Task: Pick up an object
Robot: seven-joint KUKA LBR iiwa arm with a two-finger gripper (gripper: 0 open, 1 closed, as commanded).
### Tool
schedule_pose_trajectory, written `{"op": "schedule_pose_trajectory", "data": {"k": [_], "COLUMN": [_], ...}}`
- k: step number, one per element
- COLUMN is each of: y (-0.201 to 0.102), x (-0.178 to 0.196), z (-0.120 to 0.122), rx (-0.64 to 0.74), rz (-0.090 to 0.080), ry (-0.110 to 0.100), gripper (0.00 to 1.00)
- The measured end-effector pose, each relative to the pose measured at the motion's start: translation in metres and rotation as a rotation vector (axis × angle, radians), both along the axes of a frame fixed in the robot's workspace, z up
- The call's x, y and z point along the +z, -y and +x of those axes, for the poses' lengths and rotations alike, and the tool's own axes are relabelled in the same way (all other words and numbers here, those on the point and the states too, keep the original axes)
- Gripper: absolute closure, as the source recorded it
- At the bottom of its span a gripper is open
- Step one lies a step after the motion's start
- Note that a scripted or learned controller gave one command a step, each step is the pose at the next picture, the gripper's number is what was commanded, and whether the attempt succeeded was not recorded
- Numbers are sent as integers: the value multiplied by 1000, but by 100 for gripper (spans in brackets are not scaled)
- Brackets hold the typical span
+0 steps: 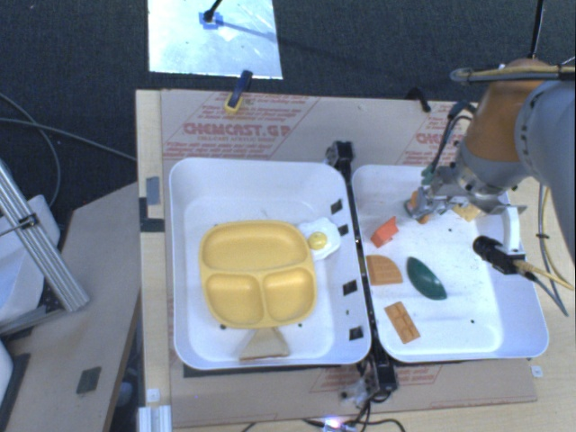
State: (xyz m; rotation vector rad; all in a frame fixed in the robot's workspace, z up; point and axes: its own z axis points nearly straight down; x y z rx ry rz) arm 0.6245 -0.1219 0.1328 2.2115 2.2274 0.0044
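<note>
Two shallow white bins are seen side by side on a board-covered bench, the left bin [189, 241] filling the centre of the frame and the right bin [517, 327] lying toward the right. The grey arm [531, 129], with its orange band, is seen entering from the upper right of the frame, and its gripper [425, 203] is lowered over the upper part of the right bin, near that bin's upper left corner. Whether anything is gripped cannot be told. An orange-red block [385, 232] is found just below and left of the gripper, apart from it. Lower in the same bin a tan wedge-shaped piece [384, 270] lies near the left wall, a dark green oval object [427, 278] lies just to its right, and an orange-brown rectangular piece [401, 321] lies below both, toward the lower part of the bin. A small yellowish piece [467, 211] is partly seen beside the wrist. In the left bin a yellow divided tray [258, 272] is placed centrally, a toy fried egg [319, 239] touches its upper right corner, and a pale tan triangular piece [265, 344] lies against the bin's lower wall, below the tray.
</note>
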Motion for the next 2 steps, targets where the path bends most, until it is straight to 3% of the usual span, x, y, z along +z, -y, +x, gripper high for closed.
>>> {"op": "schedule_pose_trajectory", "data": {"k": [1, 2], "y": [-49, -104], "x": [73, 183], "z": [-32, -69], "rx": [1, 4], "rz": [2, 3], "ry": [1, 9], "gripper": [100, 100]}}
